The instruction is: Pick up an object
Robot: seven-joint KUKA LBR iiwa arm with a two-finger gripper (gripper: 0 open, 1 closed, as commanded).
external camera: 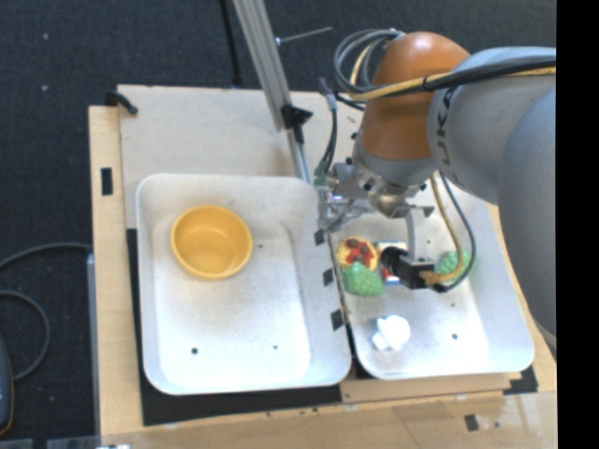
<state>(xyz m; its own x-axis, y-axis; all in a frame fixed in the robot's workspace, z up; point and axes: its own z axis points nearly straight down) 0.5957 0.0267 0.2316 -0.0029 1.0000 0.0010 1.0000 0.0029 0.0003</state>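
Where the gripper (335, 211) hangs: under the orange-banded wrist of the grey arm (487, 120), low over the left rim of the right shallow white plastic bin (496, 340), at that bin's far end.
Jaws: from where I stand I cannot tell whether they are open or closed; the wrist hardware crowds them.
Closest to the jaws: a small round red-and-yellow toy (357, 251) on the right bin's floor, just on the near side of the jaws and a touch to their right. Whether the gripper touches it, I cannot tell.
Next out: a knobbly green lump (363, 282), pressed against the near side of the red-and-yellow toy; whether the two are one piece is unclear.
Further right of the jaws: a second green knobbly piece (456, 264), partly behind a yellow cable.
Further toward me: a crumpled white lump (391, 332), apart from the toys, near the right bin's front edge.
Farthest from the jaws: a round yellow plastic bowl (211, 241), upright and mouth up, well off to their left in the left shallow white plastic bin (234, 358).
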